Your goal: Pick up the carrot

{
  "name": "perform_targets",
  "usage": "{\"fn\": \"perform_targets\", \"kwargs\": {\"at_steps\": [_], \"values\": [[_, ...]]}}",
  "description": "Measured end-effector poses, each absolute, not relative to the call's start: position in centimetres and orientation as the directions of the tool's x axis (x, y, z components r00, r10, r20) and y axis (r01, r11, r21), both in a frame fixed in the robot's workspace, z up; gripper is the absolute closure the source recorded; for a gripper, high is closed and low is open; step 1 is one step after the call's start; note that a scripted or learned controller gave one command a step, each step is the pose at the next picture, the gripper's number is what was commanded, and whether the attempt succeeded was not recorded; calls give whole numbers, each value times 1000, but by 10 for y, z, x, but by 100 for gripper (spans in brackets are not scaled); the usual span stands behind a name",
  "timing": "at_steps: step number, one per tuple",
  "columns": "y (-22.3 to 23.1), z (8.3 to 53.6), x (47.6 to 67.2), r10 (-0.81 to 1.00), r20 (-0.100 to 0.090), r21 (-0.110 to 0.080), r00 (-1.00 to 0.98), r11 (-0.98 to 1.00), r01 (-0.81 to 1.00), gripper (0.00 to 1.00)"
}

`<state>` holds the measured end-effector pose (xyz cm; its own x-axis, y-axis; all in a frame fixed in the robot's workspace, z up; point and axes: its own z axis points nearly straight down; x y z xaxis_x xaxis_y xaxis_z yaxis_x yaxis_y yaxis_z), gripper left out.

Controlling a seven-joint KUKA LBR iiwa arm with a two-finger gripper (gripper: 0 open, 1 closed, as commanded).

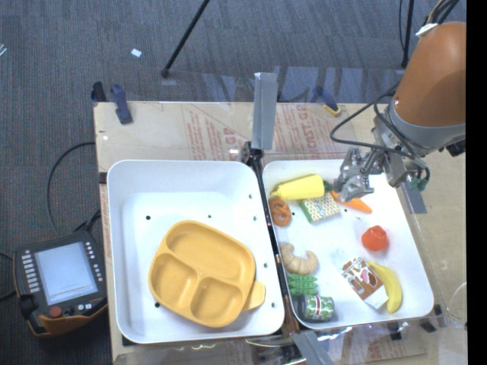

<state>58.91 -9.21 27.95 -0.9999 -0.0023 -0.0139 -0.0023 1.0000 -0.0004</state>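
The gripper point(354, 188) hangs low over the back edge of the right bin point(411, 238), its grey fingers pointing down just above the carrot point(354, 202); how far apart they stand I cannot tell, and nothing shows that they have hold of it. The carrot is a small orange piece, tapering to a point toward the bin's right edge, lying flat on the bin floor near the back, partly hidden under the gripper. It sits just beside a speckled green-edged packet point(323, 207) and near the corn point(299, 188). The arm point(434, 78) comes in from the right, its orange band rounded and large above the bin's back right corner, with the grey wrist and black cables below it bending down toward the gripper.

Further forward lie a tomato point(374, 238), a banana point(390, 286) at the front right corner, a carton point(364, 280), a can point(316, 307), a croissant point(299, 260) and a pretzel point(280, 211) along the left edge. The left bin point(129, 204) holds a yellow tray point(202, 274).
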Motion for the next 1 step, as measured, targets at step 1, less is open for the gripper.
{"fn": "perform_targets", "kwargs": {"at_steps": [1], "values": [[-134, 87, 573, -274, -1, 1, -962, 962, -274, 100]]}}
